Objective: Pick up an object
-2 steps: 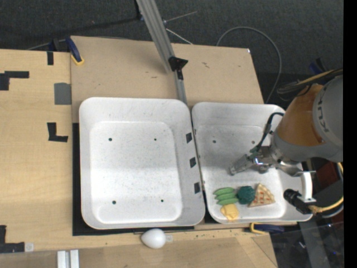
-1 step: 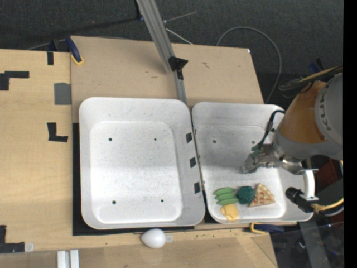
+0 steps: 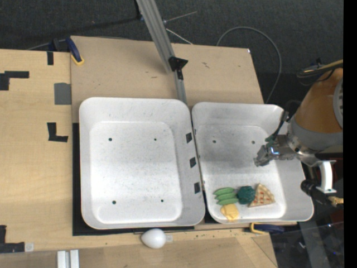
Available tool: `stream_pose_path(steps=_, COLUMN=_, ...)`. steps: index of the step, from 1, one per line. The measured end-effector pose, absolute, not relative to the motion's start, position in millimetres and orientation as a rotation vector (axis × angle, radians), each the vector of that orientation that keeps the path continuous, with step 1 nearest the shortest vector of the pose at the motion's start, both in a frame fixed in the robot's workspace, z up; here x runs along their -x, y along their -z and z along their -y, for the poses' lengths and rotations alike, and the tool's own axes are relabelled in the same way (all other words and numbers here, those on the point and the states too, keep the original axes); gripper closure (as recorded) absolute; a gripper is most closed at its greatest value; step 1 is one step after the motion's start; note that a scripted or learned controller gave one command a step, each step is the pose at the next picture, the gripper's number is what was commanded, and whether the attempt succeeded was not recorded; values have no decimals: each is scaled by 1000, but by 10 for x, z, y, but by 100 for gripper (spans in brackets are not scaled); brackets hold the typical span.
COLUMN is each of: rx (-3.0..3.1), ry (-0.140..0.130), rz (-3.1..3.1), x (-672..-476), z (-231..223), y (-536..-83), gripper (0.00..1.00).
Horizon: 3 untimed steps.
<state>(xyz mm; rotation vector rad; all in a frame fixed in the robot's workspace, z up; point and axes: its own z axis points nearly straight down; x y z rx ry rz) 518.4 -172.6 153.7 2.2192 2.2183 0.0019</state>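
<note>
Two white bins sit side by side on your bench: left bin (image 3: 134,161) and right bin (image 3: 245,161), their inner rims touching along the middle. Four small items lie in the right bin, all bunched at its near edge: one green pod piece (image 3: 225,194), one dark green lump (image 3: 245,194), one yellow piece (image 3: 229,211), and one tan wedge (image 3: 262,196) with red dots. Green pod piece: long axis runs left to right, nearly parallel to the bin's near rim, with what look like two lobes stacked one above the other. Yellow piece: just below the pod, touching or nearly touching it, long axis also roughly left to right. Dark green lump: rounded, no clear axis, set between the pod and the wedge. Wedge: triangular, its tip pointing up and slightly left, its broad edge toward the bin's near right corner. One white egg-shaped item (image 3: 154,238) rests on the bench outside the bins, just in front of the left bin's near rim. One gripper (image 3: 263,156) for your count: it hangs over the right side of the right bin, above the wedge and apart from all four items; nothing shows between its fingers, and you cannot tell from this view whether they stand apart or together.
</note>
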Motion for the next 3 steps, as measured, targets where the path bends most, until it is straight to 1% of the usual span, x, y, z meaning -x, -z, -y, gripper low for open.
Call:
stream_pose_path(steps=1, rx=-2217, ry=-2, rz=-2220, x=-5193, z=1726, y=-2062, gripper=100)
stream_pose_path(steps=2, rx=-2216, ry=-1, rz=-2230, x=-5223, z=1164, y=-2035, gripper=100)
stream_pose_path(steps=3, rx=-2215, ry=-1, rz=-2230, x=-5289, z=722, y=-2082, gripper=100)
